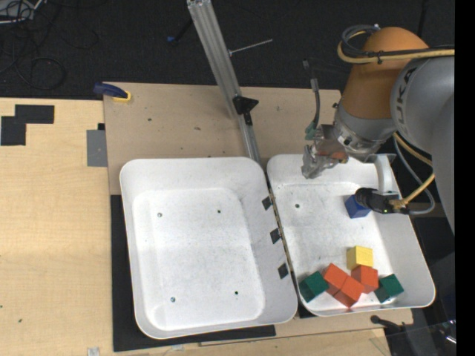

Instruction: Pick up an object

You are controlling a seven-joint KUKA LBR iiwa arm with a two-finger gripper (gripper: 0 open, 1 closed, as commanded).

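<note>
My gripper (312, 170) hangs above the far left part of the right bin (319, 221), with nothing visible between its fingers. A blue block (356, 208) lies to its right near the bin's right wall. At the bin's near end sits a cluster: a yellow block (363, 256), orange-red blocks (349, 282), a green block (313, 285) on the left and another green block (389, 288) on the right. The gripper is well away from that cluster.
The left bin (197, 243) lies beside the right one, joined by black clips (273, 234). A slanted metal rail (223, 65) rises behind the bins. The wooden bench extends left.
</note>
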